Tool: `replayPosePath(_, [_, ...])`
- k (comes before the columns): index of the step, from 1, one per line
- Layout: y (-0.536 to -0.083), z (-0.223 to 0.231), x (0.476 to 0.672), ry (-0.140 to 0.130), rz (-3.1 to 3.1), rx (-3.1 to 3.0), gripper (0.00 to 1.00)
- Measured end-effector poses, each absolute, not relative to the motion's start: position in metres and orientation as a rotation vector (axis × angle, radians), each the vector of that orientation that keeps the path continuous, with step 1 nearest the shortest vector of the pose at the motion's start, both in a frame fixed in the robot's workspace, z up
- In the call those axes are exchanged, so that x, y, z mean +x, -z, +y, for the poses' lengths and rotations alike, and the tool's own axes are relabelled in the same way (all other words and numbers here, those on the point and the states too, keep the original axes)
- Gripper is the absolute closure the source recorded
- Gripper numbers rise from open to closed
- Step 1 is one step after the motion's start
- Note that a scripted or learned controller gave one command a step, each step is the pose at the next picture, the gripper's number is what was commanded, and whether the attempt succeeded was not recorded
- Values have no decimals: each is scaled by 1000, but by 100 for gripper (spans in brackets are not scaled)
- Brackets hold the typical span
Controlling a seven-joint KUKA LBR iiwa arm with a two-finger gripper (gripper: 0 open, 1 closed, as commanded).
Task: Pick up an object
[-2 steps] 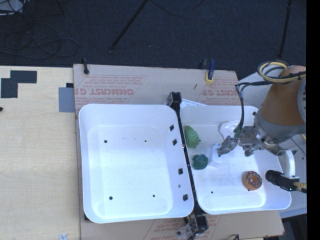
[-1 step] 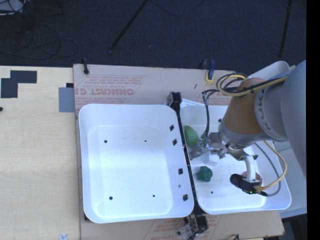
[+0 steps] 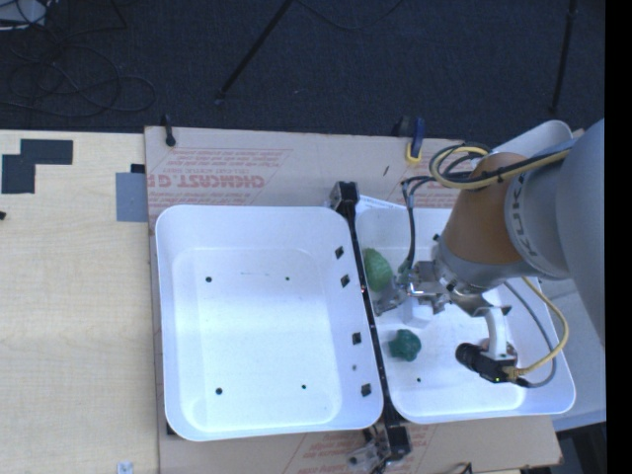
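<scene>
In the right bin [image 3: 494, 403] a light green object [image 3: 376, 267] lies against the left wall, near the divider. A darker green lumpy object [image 3: 404, 345] rests a little below it on the bin floor. My gripper [image 3: 407, 299] reaches down into the right bin between the two green objects, close to the light green one. The arm's wrist and cables hide much of the gripper. I see nothing held between its fingers.
The left bin [image 3: 188, 265] sits beside the right one, split by a black divider with clips [image 3: 357, 294]. Cardboard [image 3: 227, 171] lies under both bins. The grey arm with its orange band [image 3: 484, 215] covers the right bin's upper part.
</scene>
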State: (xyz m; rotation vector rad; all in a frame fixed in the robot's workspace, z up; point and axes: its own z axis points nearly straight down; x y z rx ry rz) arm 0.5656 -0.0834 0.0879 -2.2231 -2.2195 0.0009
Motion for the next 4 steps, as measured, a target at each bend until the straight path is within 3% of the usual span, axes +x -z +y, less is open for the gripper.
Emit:
replayPosePath(1, [-88,-186,543,-10,-2214,-2231,0])
replayPosePath(2, [-88,-154,500,-2,-2214,-2222,0])
replayPosePath(4, [-88,-212,558,-2,-2223,-2217,0])
